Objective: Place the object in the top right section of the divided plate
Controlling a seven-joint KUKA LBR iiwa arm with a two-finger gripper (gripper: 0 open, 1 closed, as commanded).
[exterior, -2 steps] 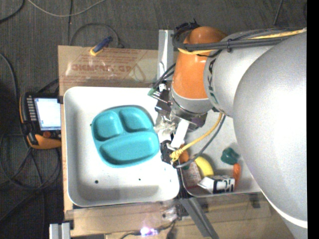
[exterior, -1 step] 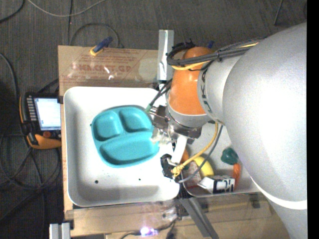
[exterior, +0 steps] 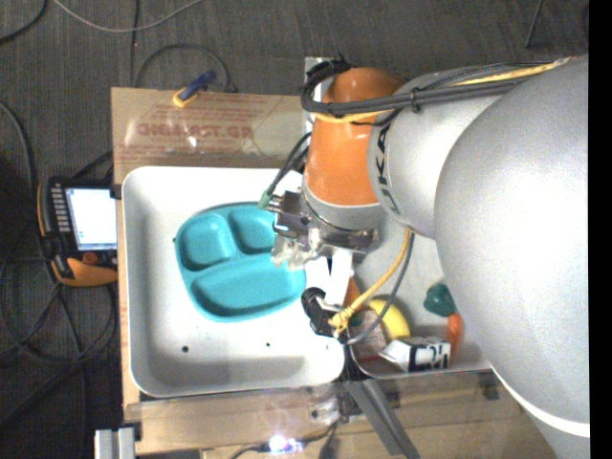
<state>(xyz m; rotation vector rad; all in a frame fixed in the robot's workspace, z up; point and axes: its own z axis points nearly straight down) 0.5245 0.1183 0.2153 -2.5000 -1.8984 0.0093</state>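
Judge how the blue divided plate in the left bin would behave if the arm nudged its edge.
The divided plate looks like stiff moulded plastic, so it probably keeps its shape. It lies flat and low on the smooth white bin, so it would likely slide rather than tip.

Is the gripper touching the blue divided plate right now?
Cannot tell. In the camera view the gripper overlaps the right edge of the divided plate in the left bin, but the downward angle hides any gap or contact between them.

Single fixed overhead camera, slanted down on bench, arm (exterior: 497, 189) close
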